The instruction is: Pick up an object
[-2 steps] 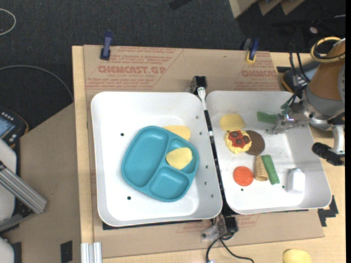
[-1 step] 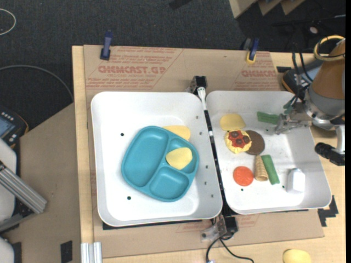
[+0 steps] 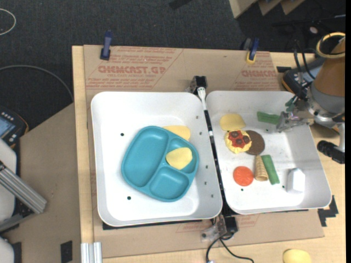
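Observation:
My gripper (image 3: 284, 121) hangs low over the far right part of the right bin (image 3: 307, 201), reaching in from the right. Its tip is at the right end of a small green block (image 3: 266, 117) that lies near the bin's back wall; whether it grips the block is hidden. Further forward in that bin lie a yellow piece (image 3: 232, 121), a toy pizza (image 3: 238, 140) against a brown disc (image 3: 256, 143), a red ball (image 3: 243, 176), a tan cone (image 3: 260, 170), a green stick (image 3: 269, 169) and a white block (image 3: 295, 181).
The left bin (image 3: 104, 147) holds a blue divided plate (image 3: 151, 166) with a yellow piece (image 3: 179, 157) in one compartment and another yellow piece (image 3: 176, 131) behind it. Blue clamps (image 3: 106, 45) (image 3: 252, 49) stand on the board's far edge.

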